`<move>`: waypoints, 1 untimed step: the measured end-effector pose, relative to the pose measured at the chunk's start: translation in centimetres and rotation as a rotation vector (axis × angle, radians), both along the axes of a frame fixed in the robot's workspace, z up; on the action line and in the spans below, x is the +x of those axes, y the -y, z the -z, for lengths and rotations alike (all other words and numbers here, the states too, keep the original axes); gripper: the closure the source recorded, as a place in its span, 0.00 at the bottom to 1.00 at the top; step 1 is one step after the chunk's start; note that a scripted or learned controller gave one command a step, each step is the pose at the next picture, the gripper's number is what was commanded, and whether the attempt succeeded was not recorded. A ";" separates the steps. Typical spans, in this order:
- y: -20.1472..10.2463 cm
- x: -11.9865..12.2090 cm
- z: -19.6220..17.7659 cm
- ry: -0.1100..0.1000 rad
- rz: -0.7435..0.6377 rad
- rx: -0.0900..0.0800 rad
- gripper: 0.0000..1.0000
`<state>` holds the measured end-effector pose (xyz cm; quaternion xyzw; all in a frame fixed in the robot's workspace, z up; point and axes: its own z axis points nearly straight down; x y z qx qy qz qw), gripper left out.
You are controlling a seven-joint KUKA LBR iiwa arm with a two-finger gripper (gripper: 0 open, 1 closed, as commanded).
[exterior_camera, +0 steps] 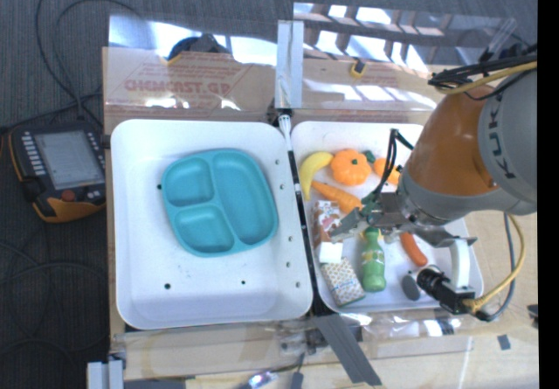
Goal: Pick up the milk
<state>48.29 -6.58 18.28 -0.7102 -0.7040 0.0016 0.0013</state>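
The grey arm with its orange band [445, 151] reaches in from the right and hangs over the right-hand shallow white bin [467, 278]. Its two-finger gripper [371, 217] sits low above the middle of that bin, directly over the top of a green plastic bottle with a paler label [373, 263]; whether the gripper is spread wide, narrow or closed on anything cannot be told, since the wrist body covers that part.

The milk, a small printed carton with a white top [339, 275], lies tilted in the lower left part of the right bin, just beside the green bottle on its left and close to the wall between the two bins. It rests on the bin floor, apart from the gripper.

Above it lies a small red-and-white packet [327, 218]. Further up the bin are a yellow toy banana [313, 169], a round orange toy fruit [351, 167] and a long orange carrot [336, 196]. A short red-orange piece [414, 249] lies right of the bottle.

The left-hand shallow white bin [140, 291] holds a teal plastic plate with three compartments [218, 201], lying flat near its middle. On the floor at far left rests a dark handheld control pendant with an orange rim [54, 170]
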 end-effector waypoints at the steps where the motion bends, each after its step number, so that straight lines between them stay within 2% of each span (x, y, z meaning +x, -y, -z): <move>1: -2.1 0.1 -2.0 0.002 0.072 0.001 0.00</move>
